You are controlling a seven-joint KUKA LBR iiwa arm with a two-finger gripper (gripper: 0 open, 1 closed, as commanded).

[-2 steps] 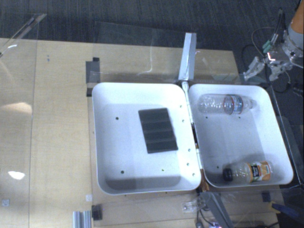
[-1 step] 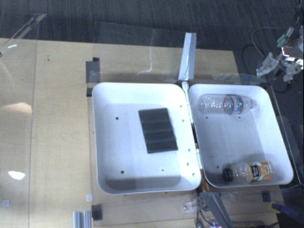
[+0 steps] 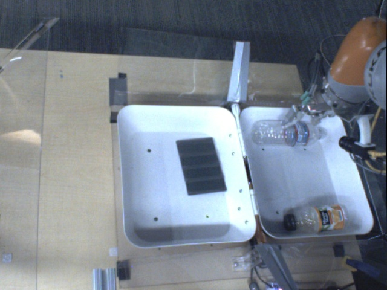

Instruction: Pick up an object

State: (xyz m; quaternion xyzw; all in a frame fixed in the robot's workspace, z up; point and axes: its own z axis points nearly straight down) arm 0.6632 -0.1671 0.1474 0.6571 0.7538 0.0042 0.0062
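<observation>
**Arm Hangs Over Clear Bottle in Right Bin**

The arm (image 3: 357, 59) reaches in from three o'clock, its orange band high at the frame's edge, and its gripper (image 3: 307, 109) sits at the twelve o'clock end of the right bin (image 3: 314, 186). Directly at its seven o'clock lies a clear bottle (image 3: 281, 133), on its side, cap end toward the gripper. The metal parts appear to touch or overlap the bottle's neck, but whether the pincer is apart, together or clamped on anything cannot be told from this angle.

The bottle is transparent and label-free apart from a bluish band near the neck; it looks crumpled and light, so it may roll or slip if nudged. Its place along the bin's far wall probably explains the arm's close approach to the rim.

A second bottle (image 3: 315, 219), with an orange label and dark cap, lies on its side at the bin's six o'clock wall, well apart from the gripper. In the left bin (image 3: 139, 162), a flat black ribbed block (image 3: 201, 165) rests near the centre, tilted slightly.

Judging by position, the clear bottle is the likely target, and no lift is evident yet.
</observation>
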